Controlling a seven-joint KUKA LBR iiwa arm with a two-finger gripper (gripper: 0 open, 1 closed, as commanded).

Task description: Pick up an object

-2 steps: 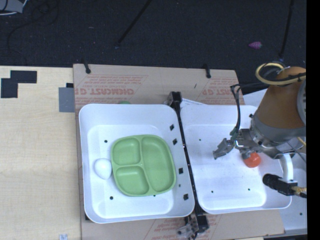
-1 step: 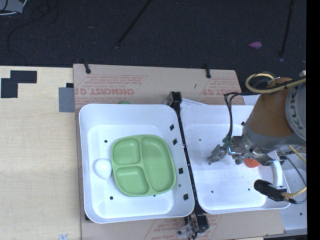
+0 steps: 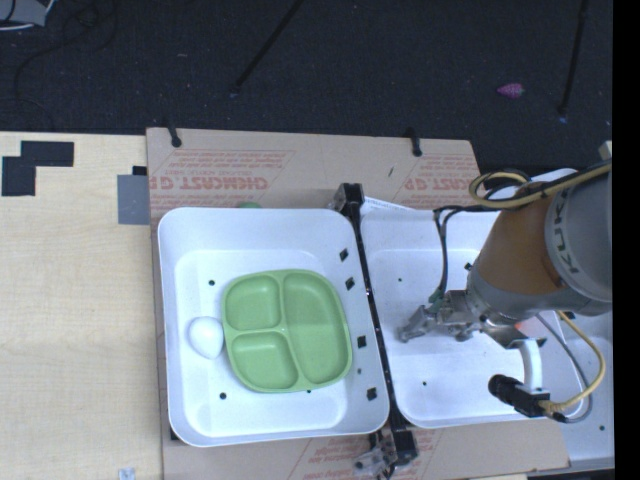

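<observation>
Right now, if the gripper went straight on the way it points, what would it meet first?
The gripper would probably meet the left wall of the right bin, beside the black divider; depth is unclear, so maybe the floor first.

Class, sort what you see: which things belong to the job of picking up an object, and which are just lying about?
Belong: pincer, above the right bin; green divided plate; white egg-shaped thing beside it.
Lying about: cardboard sheet under the bins; purple scrap on the dark floor.

Robotics lab — KUKA arm (image 3: 528, 253), paired white bins (image 3: 172, 268), loose cables (image 3: 268, 40)
</observation>
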